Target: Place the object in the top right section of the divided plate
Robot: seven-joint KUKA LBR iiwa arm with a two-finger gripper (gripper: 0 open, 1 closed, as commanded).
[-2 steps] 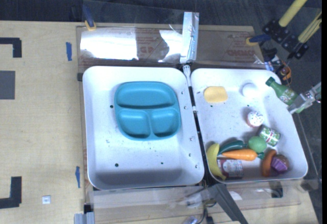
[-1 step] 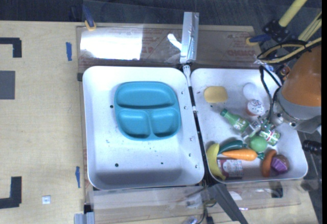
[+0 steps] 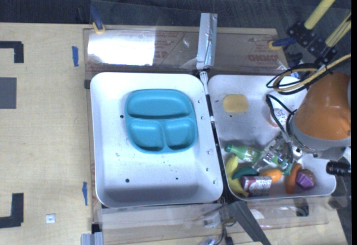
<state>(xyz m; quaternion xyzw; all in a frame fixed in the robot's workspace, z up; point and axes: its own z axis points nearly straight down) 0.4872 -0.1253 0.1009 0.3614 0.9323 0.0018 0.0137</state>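
Toy food crowds the near edge of the right bin, with the gripper down among it.

Heaped against that bin's near wall lie a green bottle, a yellow banana-like piece, a small maroon packet, an orange piece and a purple-topped item; a tan flat piece lies alone toward the far wall, with bare floor around it. The gripper's metal tip sits amid the heap, just beside the green bottle; I cannot tell how its jaws stand or whether they hold anything. The blue divided plate lies in the left bin, far of centre, with bare floor all round.
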